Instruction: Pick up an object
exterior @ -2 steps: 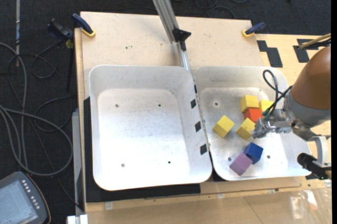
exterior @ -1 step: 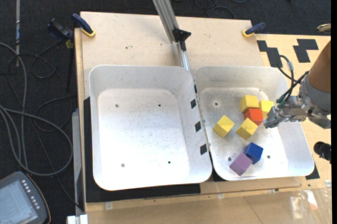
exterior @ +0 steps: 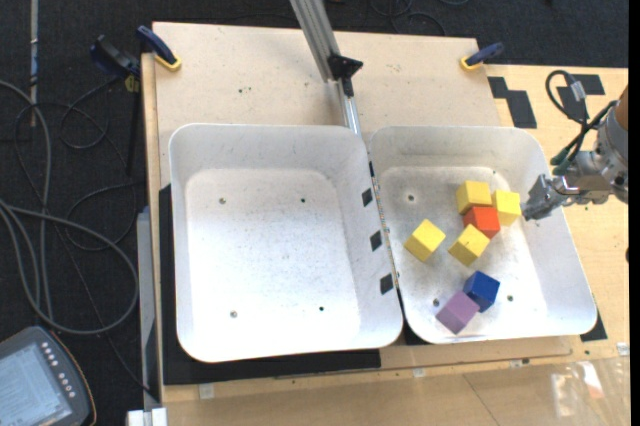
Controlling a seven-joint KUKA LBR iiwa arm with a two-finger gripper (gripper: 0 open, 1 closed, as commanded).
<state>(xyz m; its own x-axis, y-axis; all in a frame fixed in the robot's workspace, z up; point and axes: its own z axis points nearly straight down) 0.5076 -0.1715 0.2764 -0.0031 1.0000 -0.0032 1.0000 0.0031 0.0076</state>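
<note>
Pincer (exterior: 538, 202) low at the right bin's (exterior: 560, 294) right wall, coming in from the right; tips too small and dark to read, cannot tell whether spread or pressed together, nothing visibly pinched. Nearest candidate: small yellow cube (exterior: 507, 206), just left of the pincer, close beside it, contact unclear. Orange cube (exterior: 483, 218) next left, touching that yellow one. Upper yellow cube (exterior: 474, 195) behind the orange, further left. Tilted yellow cube (exterior: 469, 244) left and nearer the camera. Lone yellow cube (exterior: 426, 239) well left, apart from the cluster. Blue cube (exterior: 482, 289) and purple cube (exterior: 458, 311) left and toward the front rim, touching each other. Left bin (exterior: 200, 214) far left.

Judgement: approach phase, no grasp yet. To do it well, go for the small yellow cube since it is closest, but it is packed against the orange, so one finger needs the free side and the other the seam; a straight-down descent, centred, avoids shoving it. Wall close behind limits clearance. Lone yellow cube is the cleaner pick if retargeting.
</note>
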